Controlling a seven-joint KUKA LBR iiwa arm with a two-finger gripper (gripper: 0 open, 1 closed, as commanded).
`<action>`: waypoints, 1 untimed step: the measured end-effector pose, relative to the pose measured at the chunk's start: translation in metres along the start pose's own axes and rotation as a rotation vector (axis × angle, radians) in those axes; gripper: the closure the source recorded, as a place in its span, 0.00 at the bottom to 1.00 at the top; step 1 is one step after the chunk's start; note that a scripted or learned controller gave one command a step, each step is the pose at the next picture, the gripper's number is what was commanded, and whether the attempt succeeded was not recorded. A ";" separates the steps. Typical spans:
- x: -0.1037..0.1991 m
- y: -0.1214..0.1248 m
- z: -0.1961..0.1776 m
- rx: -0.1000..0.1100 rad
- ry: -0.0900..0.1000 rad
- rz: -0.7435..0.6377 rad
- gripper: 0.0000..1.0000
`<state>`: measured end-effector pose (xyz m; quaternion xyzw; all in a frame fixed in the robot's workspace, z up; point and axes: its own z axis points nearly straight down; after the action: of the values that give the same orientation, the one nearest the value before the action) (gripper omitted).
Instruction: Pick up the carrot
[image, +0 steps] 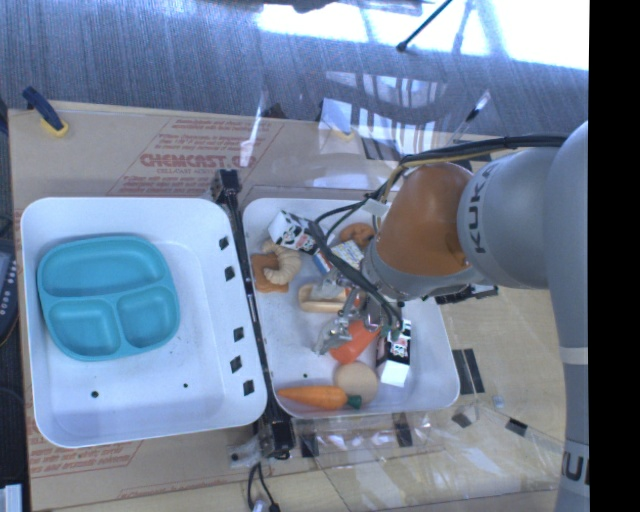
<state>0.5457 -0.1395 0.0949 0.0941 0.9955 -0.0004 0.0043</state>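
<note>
1. I see two white bins side by side on the bench. The left bin (215, 300) fills the left half of the frame and holds a blue divided plate (105, 295), lying flat toward its upper left.

2. The right bin (440, 370) sits at centre right and is crowded. Near its upper left corner I see a small black-and-white carton (290, 231), and just below it a tan croissant (275, 268). A pale piece of bread or pastry (322, 298) lies near the middle.

3. Along the lower edge of the right bin I see the carrot (315, 397), orange with a green stub at its right end, lying flat and roughly level with the frame's bottom edge. A beige egg (356, 381) sits just beside the carrot's green end, touching or nearly so. A white block with a dark label (396, 360) lies to the right of the egg.

4. The arm (500, 225) reaches in from the right, its orange band over the upper middle of the right bin. The gripper (345, 333) points down and left into the bin's centre.

5. A red-orange item (353, 345) lies right at the gripper's tip; I cannot tell whether it is grasped, nor how far the gripper is open.

6. The carrot lies below and slightly left of the gripper, apart from it, resting on the bin floor.
</note>
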 end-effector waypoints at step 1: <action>-0.004 0.002 -0.013 0.000 -0.010 -0.010 1.00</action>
<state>0.5501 -0.1380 0.1081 0.0894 0.9960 -0.0010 0.0091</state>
